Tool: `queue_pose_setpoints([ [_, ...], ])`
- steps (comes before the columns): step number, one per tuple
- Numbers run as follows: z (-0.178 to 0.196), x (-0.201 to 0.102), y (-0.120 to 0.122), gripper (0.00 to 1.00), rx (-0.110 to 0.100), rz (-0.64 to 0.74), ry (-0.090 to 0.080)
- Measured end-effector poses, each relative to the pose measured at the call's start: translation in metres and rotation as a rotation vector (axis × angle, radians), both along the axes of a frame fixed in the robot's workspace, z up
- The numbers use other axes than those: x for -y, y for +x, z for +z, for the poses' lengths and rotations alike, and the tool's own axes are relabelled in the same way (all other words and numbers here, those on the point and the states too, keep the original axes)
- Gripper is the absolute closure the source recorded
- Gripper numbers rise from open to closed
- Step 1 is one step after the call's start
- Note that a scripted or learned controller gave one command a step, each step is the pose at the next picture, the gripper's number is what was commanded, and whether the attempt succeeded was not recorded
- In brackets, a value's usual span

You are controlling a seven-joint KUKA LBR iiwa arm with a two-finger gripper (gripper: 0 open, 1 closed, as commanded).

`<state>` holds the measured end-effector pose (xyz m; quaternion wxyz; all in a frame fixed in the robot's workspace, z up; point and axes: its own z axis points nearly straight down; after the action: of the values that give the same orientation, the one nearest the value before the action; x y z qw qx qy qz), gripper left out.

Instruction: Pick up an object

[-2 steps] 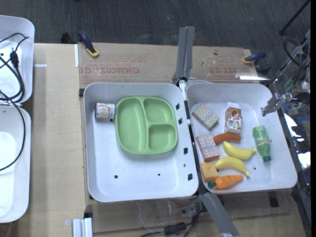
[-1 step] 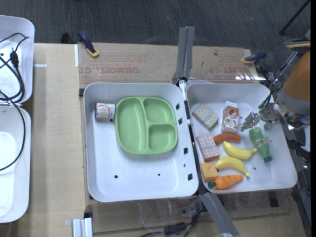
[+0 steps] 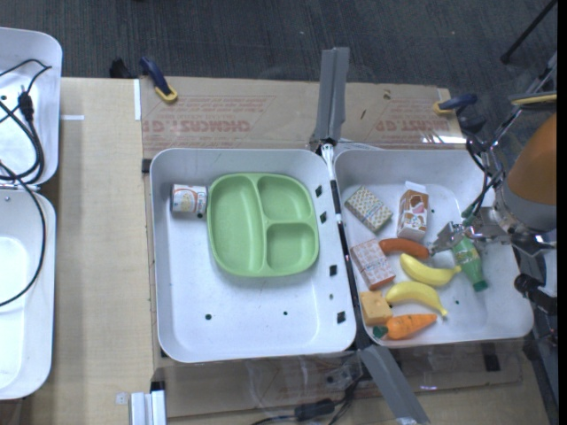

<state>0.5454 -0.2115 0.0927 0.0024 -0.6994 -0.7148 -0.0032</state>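
Left bin (image 3: pixel 177 326): small can (image 3: pixel 188 200) lying beside green divided plate (image 3: pixel 263 223). Right bin (image 3: pixel 496 326): patterned box (image 3: pixel 368 208), carton (image 3: pixel 413 212), sausage (image 3: pixel 404 248), two bananas (image 3: pixel 427 271), cheese cube (image 3: pixel 375 306), carrot (image 3: pixel 409 326). Hand (image 3: pixel 454 237) low at the green bottle (image 3: pixel 469 262), touching it; can't tell if spread or pinching.

green bottle (image 3: pixel 469 262): lying tilted on the right bin's floor, near its right wall
upper banana (image 3: pixel 429 272): yellow, lying just left of the bottle
lower banana (image 3: pixel 415 296): yellow, curved, nearer than the upper banana
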Motion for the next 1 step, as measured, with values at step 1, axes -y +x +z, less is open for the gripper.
queue_pose_setpoints([
  [1, 0.0086, 0.0021, -0.0002, 1.00, 0.000, -0.003, -0.005],
])
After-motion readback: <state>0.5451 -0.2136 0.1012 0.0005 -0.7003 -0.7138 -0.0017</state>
